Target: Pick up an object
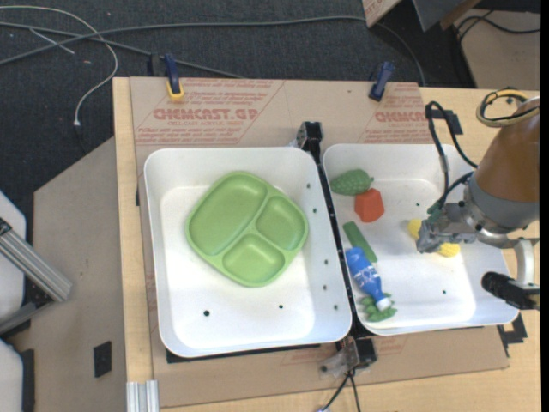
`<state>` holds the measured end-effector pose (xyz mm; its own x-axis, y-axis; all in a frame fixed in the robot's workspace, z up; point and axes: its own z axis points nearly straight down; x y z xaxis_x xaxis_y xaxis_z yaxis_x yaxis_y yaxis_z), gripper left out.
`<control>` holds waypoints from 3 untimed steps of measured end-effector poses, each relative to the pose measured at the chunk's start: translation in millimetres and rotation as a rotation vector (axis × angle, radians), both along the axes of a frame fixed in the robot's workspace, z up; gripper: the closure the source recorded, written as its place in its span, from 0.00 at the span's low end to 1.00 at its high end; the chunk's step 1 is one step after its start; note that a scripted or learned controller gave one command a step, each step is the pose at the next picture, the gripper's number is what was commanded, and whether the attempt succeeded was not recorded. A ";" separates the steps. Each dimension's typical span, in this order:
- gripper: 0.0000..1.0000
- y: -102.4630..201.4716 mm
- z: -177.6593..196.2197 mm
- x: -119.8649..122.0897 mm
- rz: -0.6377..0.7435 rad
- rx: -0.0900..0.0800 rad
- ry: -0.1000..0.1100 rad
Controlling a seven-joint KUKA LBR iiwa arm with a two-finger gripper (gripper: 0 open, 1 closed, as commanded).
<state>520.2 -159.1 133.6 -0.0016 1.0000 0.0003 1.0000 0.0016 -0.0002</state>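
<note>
Gripper (pixel 436 234) down low in the right bin (pixel 455 316), right over a small yellow object (pixel 441 245).
Fingers hidden from this angle, can't tell their state; the yellow piece's long axis seems to run left-right, partly covered, near the red block (pixel 369 205).

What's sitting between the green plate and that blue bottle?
In the camera view, just the two bins' white rims and the dark gap where they meet separate the green plate from the blue bottle.
</note>
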 end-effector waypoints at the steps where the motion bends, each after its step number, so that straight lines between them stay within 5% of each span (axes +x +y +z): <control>1: 1.00 6.0 52.7 -6.3 0.000 0.000 -0.001; 2: 1.00 5.7 85.9 -4.6 0.000 -0.001 -0.001; 3: 1.00 61.2 77.1 4.0 0.005 0.003 0.006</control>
